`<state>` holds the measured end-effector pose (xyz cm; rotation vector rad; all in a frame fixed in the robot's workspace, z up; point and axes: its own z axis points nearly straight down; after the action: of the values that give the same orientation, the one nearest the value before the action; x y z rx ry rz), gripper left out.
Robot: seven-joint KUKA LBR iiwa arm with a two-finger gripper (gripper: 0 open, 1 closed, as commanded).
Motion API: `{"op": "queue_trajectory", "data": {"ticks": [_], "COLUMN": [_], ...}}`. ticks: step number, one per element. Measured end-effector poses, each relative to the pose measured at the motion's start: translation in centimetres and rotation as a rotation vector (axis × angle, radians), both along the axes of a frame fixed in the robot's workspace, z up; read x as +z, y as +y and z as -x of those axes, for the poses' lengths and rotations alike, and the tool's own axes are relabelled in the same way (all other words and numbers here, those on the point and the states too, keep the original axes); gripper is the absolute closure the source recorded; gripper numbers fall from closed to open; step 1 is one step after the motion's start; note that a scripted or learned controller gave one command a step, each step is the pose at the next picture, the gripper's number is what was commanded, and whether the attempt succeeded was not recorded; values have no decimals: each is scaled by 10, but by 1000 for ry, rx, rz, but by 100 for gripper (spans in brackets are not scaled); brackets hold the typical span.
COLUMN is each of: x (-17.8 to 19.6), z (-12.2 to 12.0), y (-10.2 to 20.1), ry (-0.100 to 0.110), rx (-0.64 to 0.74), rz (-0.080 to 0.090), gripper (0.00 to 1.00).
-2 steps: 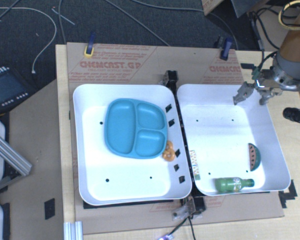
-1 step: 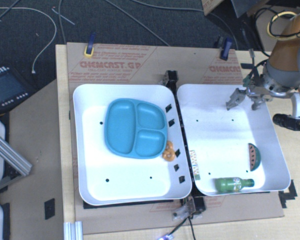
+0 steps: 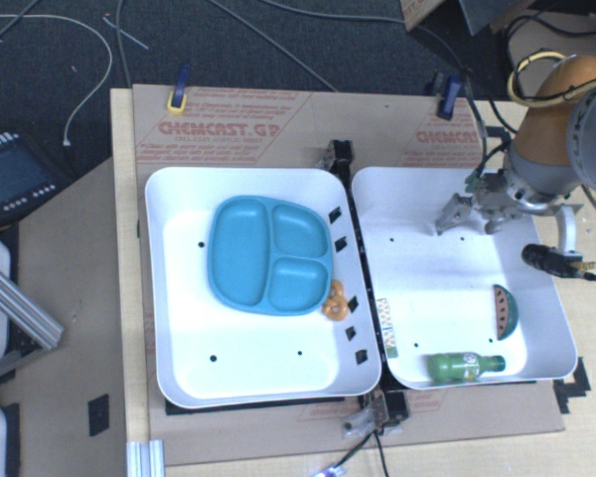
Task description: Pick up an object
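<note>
- Evidently caught at the approach step: gripper (image 3: 464, 215) hovered over the far part of the right bin (image 3: 417, 266), fingers spread and with nothing between them.
- Saw no object touched or lifted yet.
- Found candidate things well apart from the gripper: a green bottle (image 3: 461, 367) lying on its side at the near edge of the right bin, and a watermelon slice (image 3: 504, 312) by that bin's right wall.
- Noted in the left bin (image 3: 179, 266) a blue tray (image 3: 269, 254) with three compartments, and a small orange thing (image 3: 335, 303) touching the tray's near right corner.
- Judged the next move to call for a shift toward the near side of the right bin, then a descent with the fingers set across the chosen thing; the bottle looked the easier grasp if taken across its body, though round and likely to roll.
- Reckoned the slice, thin and close to the wall, left little room for a finger on its right.
- Could not make out the orange thing's kind; too small and blurred.
- Lost the arm's upper part past the right edge, and the exact height of the fingertips above the bin floor stayed unreadable from this slant.
</note>
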<state>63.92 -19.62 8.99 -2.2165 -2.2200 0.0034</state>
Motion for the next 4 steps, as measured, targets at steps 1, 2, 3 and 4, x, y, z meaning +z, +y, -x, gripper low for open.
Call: {"op": "queue_trajectory", "data": {"ticks": [1,2,3,4], "x": [15,67,129,183], "z": [-2,7,-1,-2], "y": [0,0,5,5], "ry": [-7,-9,-12,-13], "rx": [1,-2,0,0], "rz": [2,3,4,4], "gripper": [100,100,100,100]}}
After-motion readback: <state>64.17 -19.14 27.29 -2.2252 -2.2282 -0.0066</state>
